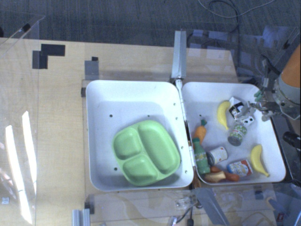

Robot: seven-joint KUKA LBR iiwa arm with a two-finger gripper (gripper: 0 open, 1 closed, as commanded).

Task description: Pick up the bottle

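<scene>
Green bottle (201,156) lies lengthwise along the right bin's (277,140) left wall, well left of the gripper (261,108), whose fingers' state I cannot tell.

Arm (290,81): cut off by the right edge, with just the wrist in frame.
Gripper (242,112): fingers too small and cluttered to read.
Bottle (201,156): label text too small to read.
Can (217,154): label blurred.
</scene>
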